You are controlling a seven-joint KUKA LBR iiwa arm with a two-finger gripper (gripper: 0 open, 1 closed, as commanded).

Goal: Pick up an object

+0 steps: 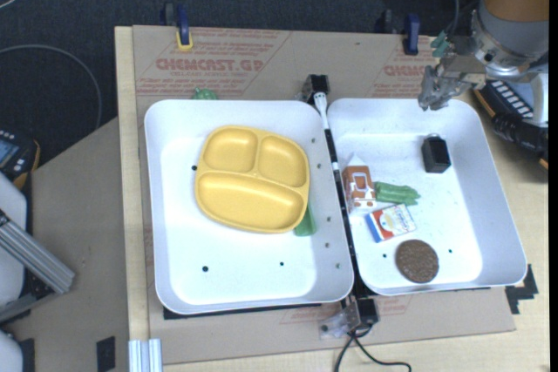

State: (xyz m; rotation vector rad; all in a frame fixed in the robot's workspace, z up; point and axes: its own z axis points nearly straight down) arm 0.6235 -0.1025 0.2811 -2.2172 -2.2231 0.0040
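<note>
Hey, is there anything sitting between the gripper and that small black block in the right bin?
Nothing visible does. The gripper hangs over the far rim of the right bin, and the small black block lies just nearer on bare white floor. The green item, the cards and the brown disc lie farther toward the near side.

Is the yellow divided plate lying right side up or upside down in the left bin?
Right side up. The yellow plate in the left bin shows its three hollow compartments facing upward, with raised ridges between them.
</note>
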